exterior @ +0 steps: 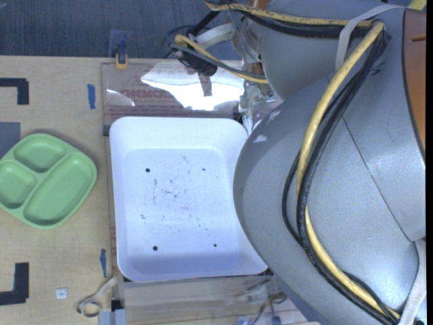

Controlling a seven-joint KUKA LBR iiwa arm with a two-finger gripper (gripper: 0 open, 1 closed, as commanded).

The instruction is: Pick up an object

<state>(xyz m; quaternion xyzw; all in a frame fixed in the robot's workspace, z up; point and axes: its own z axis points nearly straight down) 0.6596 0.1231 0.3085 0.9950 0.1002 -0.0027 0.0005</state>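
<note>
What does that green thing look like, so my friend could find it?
Start at the big white bin, then look left across the wooden bench. The green plate lies there, apart from the bin. It alone is green, rounded, and split into three compartments.

White bin (128,147) with dark scuffs, green divided plate (46,179), grey arm (352,181), yellow cable (318,134)

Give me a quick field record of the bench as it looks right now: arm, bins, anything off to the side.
arm: grey arm covers the right of the view, yellow cable along it
white bin: floor scuffed, small dark dots, no object seen in the visible part
green plate: three compartments, on the wooden bench left of the bin
blue tape: on the bench
</note>
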